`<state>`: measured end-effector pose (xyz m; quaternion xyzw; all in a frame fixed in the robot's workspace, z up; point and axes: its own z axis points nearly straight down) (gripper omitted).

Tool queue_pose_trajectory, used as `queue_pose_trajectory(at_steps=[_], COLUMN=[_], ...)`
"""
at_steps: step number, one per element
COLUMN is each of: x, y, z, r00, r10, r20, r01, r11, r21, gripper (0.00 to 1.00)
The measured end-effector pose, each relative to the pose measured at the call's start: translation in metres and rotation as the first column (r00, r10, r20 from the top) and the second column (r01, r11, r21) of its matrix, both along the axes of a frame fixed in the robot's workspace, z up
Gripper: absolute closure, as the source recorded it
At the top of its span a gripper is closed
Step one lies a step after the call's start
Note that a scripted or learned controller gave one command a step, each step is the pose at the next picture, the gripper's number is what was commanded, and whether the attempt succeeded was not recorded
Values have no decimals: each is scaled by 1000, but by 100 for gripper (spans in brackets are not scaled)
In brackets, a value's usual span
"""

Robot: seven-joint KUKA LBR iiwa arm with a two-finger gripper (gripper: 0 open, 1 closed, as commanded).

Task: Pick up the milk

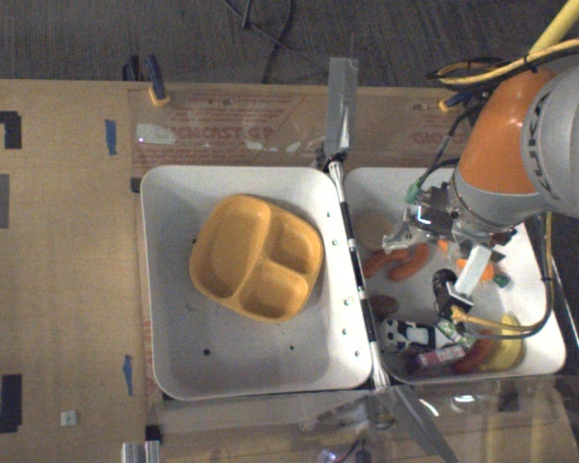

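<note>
The milk [406,335] is a small carton with black-and-white cow patches. It lies near the front left corner of the right bin [550,350]. My gripper [412,231] hangs over the back-left part of that bin, just above an orange sausage [406,264]. It is well behind the milk and apart from it. Nothing shows between the gripper and the milk except bin floor and small food items.
The left bin [164,258] holds a yellow three-compartment tray [258,258]. In the right bin, a banana [508,353], a red item [475,357] and a dark wrapped bar [436,358] lie along the front wall beside the milk. A brown piece [383,304] lies behind the milk.
</note>
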<state>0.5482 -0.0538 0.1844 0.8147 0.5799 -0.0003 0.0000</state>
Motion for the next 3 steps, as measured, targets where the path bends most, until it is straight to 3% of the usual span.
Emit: queue_pose_trajectory(at_steps=[1,2,3], x=[1,-9,41], y=[1,28,113], z=[10,0,84], r00=[1000,1000,998], r10=[3,25,-59], r20=[0,-3,0], r01=[-3,-25,59], r11=[1000,1000,998], r21=[-1,1,0], gripper=[100,100,100])
